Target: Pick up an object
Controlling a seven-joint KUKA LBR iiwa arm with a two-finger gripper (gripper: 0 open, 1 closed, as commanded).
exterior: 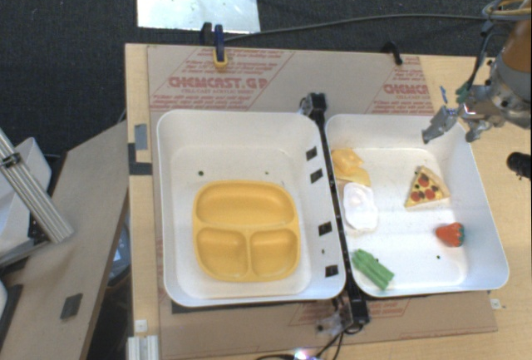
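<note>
Your gripper (456,122) hangs over the right bin's (482,209) far corner, fingers apart, gripping nothing. The pizza slice (427,187) lies below (strawberry (450,234) nearby). The board (249,77) seemingly reads "CHEMCAST GP".

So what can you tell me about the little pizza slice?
The pizza slice looks like a plastic toy: a small triangle with a tan crust edge and an orange-yellow top dotted with red and dark spots. It lies flat on the floor of the right bin, in the far right part, its tip pointing to the far side. Nothing touches it; the red toy lies apart on the near side and the white piece to its left.
</note>
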